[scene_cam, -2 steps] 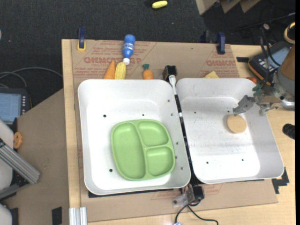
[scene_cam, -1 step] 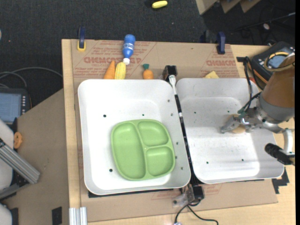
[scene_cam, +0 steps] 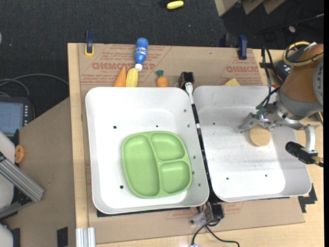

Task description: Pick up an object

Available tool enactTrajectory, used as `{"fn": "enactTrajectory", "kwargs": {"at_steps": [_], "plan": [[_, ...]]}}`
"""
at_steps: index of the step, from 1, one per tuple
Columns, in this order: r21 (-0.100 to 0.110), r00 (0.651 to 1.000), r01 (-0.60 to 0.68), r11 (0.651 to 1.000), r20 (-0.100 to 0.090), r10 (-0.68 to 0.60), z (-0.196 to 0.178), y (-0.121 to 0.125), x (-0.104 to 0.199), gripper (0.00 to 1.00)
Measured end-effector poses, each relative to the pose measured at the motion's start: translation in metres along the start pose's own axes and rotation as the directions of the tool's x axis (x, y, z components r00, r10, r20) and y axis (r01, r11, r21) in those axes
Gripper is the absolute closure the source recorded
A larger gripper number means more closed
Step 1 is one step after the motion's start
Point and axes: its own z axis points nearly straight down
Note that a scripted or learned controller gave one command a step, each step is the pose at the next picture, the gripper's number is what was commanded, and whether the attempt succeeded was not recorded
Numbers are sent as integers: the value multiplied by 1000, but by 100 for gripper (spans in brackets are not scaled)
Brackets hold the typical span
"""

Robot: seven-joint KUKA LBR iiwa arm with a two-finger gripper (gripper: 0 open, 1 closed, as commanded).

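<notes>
I'm working in a robotics lab: a clamped brown cardboard-topped bench [scene_cam: 216,66] holds two shallow white plastic bins [scene_cam: 103,138], with loose black cables [scene_cam: 31,81] over dark carpet [scene_cam: 61,14].

My arm [scene_cam: 303,86] is a thick rounded tube, grey on the lower segment with a broad band of dull orange wrapped around it above the wrist. Thin dark cables run along my side by the orange part, with a yellowish loop of cable just above. Below the grey collar sits a pale silvery wrist block, and from it my gripper [scene_cam: 257,123] spreads out in slim grey metal links that look like small angled struts. A short black cylinder on a light bracket sticks out from my lower side. My surfaces are smooth, with a faint sheen.
</notes>
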Motion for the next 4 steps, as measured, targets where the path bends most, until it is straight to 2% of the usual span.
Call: {"fn": "enactTrajectory", "kwargs": {"at_steps": [1, 2, 3, 4], "plan": [[-1, 1000, -3, 1000, 0, 3, -11, -1, -1, 100], [0, 1000, -2, 1000, 0, 2, -10, -1, -1, 0], [11, 1000, -4, 1000, -5, 4, 1, -47, 20, 0], [3, 1000, -4, 1000, -1, 4, -10, -44, 19, 100]]}}
